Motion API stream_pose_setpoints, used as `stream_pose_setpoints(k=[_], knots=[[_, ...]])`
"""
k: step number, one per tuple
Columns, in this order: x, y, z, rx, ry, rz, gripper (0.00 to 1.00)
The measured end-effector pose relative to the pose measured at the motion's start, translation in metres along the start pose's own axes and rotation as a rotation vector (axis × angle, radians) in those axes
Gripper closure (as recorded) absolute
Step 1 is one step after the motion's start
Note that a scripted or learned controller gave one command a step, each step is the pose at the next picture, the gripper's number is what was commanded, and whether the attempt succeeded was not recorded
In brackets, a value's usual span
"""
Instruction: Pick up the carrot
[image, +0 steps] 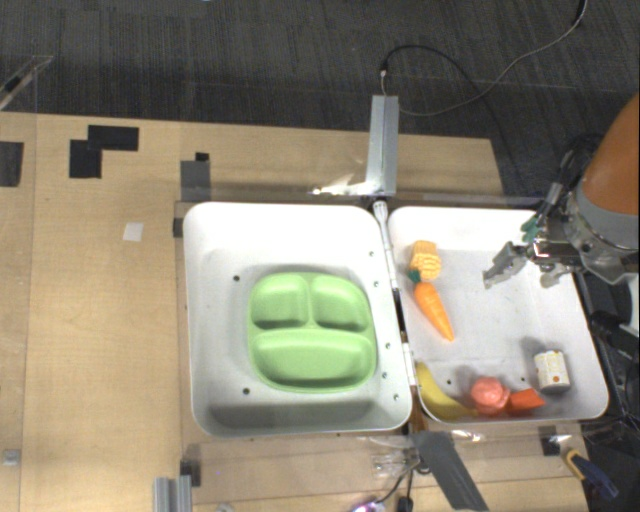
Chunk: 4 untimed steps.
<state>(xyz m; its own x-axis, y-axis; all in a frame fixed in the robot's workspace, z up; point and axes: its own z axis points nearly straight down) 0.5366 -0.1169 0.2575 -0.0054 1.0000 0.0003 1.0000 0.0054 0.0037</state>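
Observation:
The carrot (434, 309) is orange with a small green top and lies at a slant in the left part of the right bin (500, 335), just below a yellow corn piece (427, 262). My gripper (525, 270) hangs over the upper right part of that bin, well to the right of the carrot. Its two grey fingers (499, 266) stand apart and hold nothing, so it is open.
Along the right bin's front edge lie a banana (438, 396), a pink-red fruit (487, 393), a small orange piece (526, 401) and a small white block (551, 369). The left bin (215, 300) holds a green divided plate (310, 330). A metal post (384, 145) stands behind the bins.

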Motion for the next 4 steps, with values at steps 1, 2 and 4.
stream_pose_setpoints(k=[1,2,4], knots=[[0.025,0.044,0.132,0.001,0.0,-0.015,0.0],[-0.001,0.022,0.168,-0.01,-0.001,-0.048,0.0],[0.064,-0.014,0.072,-0.001,0.001,0.165,1.0]])
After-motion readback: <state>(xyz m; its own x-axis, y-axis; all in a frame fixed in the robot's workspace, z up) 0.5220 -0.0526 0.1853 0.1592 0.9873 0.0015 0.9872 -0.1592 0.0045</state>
